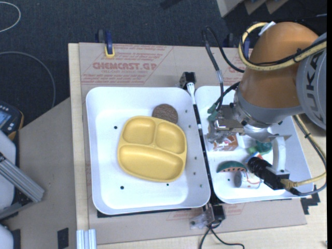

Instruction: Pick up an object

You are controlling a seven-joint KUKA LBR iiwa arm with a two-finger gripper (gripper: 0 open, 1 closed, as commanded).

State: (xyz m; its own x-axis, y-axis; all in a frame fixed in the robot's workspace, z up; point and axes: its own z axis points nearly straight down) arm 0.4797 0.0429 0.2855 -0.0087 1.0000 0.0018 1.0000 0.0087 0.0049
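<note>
One fixed camera above the bench — looking down, slanted.

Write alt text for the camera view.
A grey-and-orange arm reaches into the right bin, its gripper low among small items, including a green watermelon-slice toy. The left bin holds a yellow divided plate with a brown disc at its far edge.

Bright, even overhead light; soft shadows, sharp focus throughout.
</note>
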